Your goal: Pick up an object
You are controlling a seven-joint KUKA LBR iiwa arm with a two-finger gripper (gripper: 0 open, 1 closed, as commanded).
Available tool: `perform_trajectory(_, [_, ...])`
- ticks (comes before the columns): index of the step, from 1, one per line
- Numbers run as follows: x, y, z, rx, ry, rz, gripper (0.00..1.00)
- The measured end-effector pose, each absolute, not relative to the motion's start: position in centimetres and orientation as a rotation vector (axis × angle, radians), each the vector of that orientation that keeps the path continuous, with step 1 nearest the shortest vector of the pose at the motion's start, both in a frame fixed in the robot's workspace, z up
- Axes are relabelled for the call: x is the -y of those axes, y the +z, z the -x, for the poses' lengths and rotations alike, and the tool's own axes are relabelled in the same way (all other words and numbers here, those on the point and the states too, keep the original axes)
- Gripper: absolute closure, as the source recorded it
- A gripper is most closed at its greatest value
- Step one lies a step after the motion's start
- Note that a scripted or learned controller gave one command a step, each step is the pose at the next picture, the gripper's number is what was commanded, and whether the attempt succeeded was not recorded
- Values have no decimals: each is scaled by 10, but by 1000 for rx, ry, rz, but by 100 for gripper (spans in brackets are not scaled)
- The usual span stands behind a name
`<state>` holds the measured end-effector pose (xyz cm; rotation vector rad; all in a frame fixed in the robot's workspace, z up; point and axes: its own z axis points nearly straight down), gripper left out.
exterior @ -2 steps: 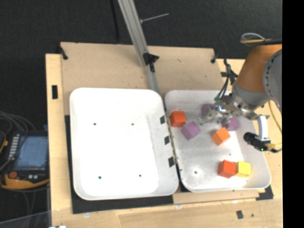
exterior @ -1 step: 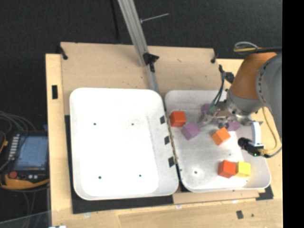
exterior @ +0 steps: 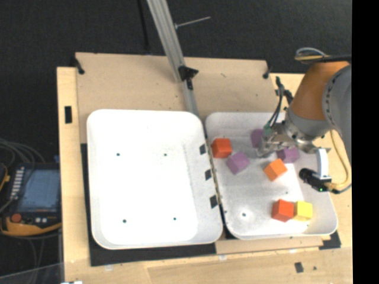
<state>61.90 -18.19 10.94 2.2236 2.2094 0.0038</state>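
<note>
My arm (exterior: 317,99) comes in over the right-hand bin (exterior: 237,129), and the second bin (exterior: 148,176) lies well off to the far side of my pincer, with nothing in it for me. My pincer (exterior: 273,147) hangs low among the blocks near the bin's upper part; from this high slant I cannot tell how it is set.

The blocks are my choice of prize. A purple block (exterior: 257,138) sits just beside the pincer toward the other bin, and another purple block (exterior: 290,154) sits just beside it on the arm's side, partly hidden under my wrist. An orange block (exterior: 275,170) lies just below the pincer, tilted. A third purple block (exterior: 237,162) and an orange-red block (exterior: 221,148) lie farther out toward the middle wall. An orange-red block (exterior: 283,210) and a yellow block (exterior: 304,210) touch each other well below, near the bin's lower edge.

To do this well, I judge I should settle on one near block, square myself to its flat faces, and come straight down so the neighbours are not nudged. The crowding here is the risk.
</note>
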Motion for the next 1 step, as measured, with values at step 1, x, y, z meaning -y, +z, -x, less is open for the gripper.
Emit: perform_trajectory(1, [181, 153, -621, -2217, 5, -2219, 100])
